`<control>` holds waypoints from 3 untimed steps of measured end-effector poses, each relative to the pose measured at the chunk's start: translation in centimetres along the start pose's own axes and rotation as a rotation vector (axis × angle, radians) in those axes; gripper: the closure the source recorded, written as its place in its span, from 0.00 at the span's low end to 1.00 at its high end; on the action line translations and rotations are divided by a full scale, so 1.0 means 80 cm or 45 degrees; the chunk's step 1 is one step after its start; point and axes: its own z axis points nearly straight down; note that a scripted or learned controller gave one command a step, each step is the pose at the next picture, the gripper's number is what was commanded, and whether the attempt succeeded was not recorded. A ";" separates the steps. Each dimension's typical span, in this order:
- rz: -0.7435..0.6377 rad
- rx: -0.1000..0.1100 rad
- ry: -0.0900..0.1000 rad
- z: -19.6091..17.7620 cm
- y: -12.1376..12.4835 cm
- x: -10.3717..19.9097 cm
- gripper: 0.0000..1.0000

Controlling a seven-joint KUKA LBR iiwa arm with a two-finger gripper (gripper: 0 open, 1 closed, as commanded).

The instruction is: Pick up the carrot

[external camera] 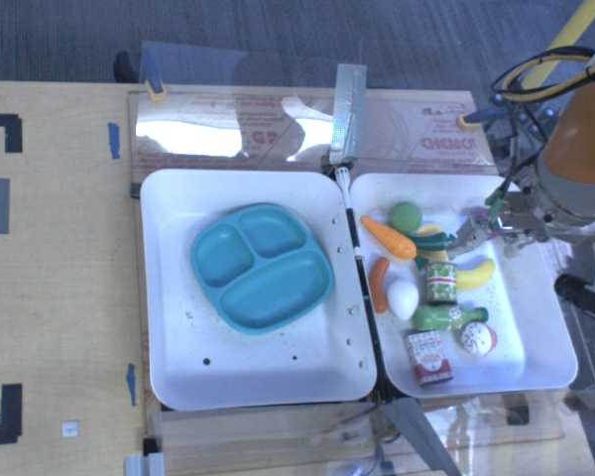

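1 carrot (pixel 389 237) lying slantwise just left of and below the green ball (pixel 406 215). Pincer (pixel 479 228) right of that ball, apart from the carrot (opening impossible to tell). Likely light, stiff, slick plastic; best pinched across the thick middle.

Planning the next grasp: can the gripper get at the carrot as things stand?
Probably yes. The carrot lies on top near the right bin's left wall, upper side exposed. The gripper is close on its right; a green ball crowds it.
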 end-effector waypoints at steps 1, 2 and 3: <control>-0.125 0.003 0.002 0.038 0.008 0.102 0.00; -0.184 0.001 -0.001 0.037 -0.046 0.078 0.00; -0.171 -0.002 0.000 0.037 0.012 0.117 0.00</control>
